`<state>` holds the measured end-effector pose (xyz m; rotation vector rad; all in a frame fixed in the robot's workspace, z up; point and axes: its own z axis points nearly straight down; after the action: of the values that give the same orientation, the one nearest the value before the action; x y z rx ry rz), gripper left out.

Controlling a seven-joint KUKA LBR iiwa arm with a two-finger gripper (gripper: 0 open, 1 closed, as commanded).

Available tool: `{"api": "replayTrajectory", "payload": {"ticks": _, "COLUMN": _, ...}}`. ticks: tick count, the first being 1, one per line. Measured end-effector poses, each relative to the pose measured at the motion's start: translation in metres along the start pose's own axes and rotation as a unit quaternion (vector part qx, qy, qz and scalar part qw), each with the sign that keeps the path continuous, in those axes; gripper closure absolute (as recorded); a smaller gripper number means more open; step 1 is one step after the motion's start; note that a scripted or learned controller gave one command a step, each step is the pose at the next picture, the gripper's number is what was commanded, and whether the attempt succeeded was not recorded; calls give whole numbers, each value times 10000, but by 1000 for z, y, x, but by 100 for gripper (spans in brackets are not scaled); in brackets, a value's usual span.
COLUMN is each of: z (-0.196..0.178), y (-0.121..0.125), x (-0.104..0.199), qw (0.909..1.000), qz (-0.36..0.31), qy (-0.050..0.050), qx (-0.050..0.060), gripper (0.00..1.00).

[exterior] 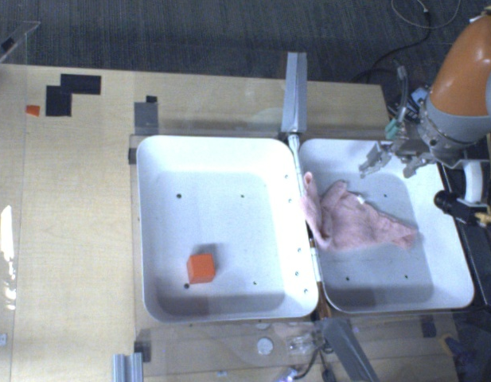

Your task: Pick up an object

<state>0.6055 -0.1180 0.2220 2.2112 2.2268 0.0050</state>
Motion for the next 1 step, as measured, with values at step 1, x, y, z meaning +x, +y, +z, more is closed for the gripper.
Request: {"api": "replayTrajectory", "payload": {"ticks": 1, "z": -28, "y": -17, "x": -6, "qw": 10000, "qz": 93, "qy": -4, "qx": -19, "gripper": 0}}
